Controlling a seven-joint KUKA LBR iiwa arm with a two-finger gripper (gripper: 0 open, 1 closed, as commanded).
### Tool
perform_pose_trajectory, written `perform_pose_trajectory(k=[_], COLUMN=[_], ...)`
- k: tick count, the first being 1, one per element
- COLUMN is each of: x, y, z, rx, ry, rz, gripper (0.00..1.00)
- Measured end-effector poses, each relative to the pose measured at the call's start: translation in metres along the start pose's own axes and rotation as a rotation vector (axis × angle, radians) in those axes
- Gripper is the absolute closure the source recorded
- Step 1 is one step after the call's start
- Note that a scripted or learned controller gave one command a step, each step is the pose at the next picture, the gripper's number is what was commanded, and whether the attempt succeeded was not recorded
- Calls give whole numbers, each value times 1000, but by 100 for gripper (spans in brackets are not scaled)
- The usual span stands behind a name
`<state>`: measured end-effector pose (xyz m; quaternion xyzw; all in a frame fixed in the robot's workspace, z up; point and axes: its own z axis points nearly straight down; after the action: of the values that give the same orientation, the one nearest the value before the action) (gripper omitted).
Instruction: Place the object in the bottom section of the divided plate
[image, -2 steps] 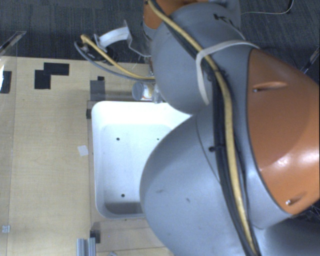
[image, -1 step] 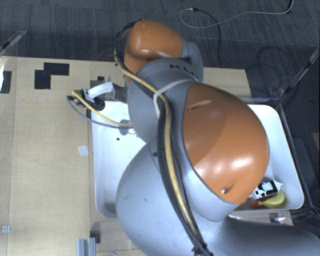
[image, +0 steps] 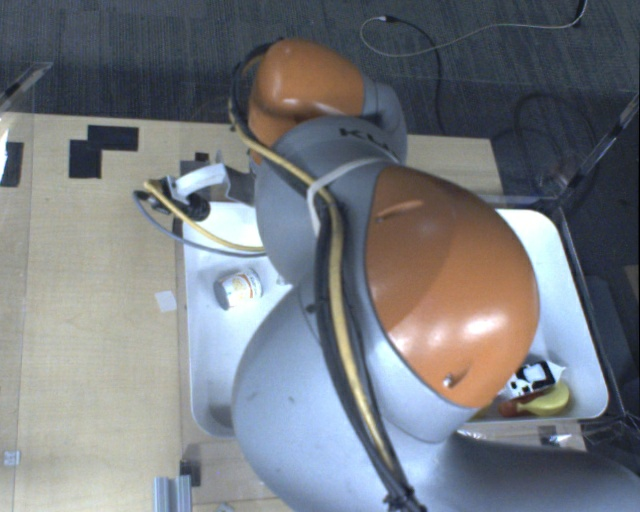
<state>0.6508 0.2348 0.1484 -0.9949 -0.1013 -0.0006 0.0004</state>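
Note:
The grey and orange arm (image: 400, 300) covers most of the view and reaches left over the bins. Its wrist end, with white fittings and yellow cable (image: 195, 195), sits at the far edge of the left bin (image: 200, 380). A small white cup-like object with an orange label (image: 238, 288) lies on its side on the left bin's floor, just below the wrist end. At the near right corner of the right bin (image: 585, 330) lie a yellow object (image: 548, 400), a small red piece (image: 510, 407) and a black and white item (image: 533, 376).
The wooden bench top (image: 90, 330) stretches to the left of the bins, with black markers (image: 100, 148) near its far edge. Dark floor and loose cables (image: 440, 40) lie beyond the bench.

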Motion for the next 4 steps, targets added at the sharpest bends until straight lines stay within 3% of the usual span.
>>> perform_pose_trajectory(k=[1,2,3,4], x=[-50,-17,-23,-16], y=[-10,3,21,85], z=[-5,63,45,-215], rx=[1,0,-1,-2], ry=[0,0,-1,3], rz=[-3,-89,-348,-515], gripper=[0,0,0,0])
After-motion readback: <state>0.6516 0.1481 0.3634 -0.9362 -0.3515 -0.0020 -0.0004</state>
